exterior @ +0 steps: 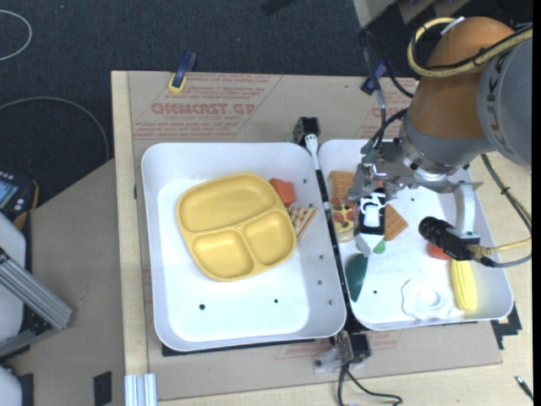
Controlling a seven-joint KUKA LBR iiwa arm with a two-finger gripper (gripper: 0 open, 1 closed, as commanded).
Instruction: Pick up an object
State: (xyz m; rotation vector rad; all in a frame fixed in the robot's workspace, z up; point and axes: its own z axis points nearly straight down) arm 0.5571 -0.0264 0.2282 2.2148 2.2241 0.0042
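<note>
The scene is evenly and fairly brightly lit from above, with no hard-edged shadows. The two white bins (161, 227) are the brightest areas and verge on washed out, so their floors show little texture. A soft sheen lies on the yellow divided plate (232, 227), along its raised ridges, and a broad dull highlight sits on the arm's orange band (452, 66). Faint, diffuse shadow gathers under the arm on the right bin (494, 299). The dark floor (84, 24) around the table is dim and low in detail. Focus is moderate overall; small items look soft and slightly grainy.
</note>
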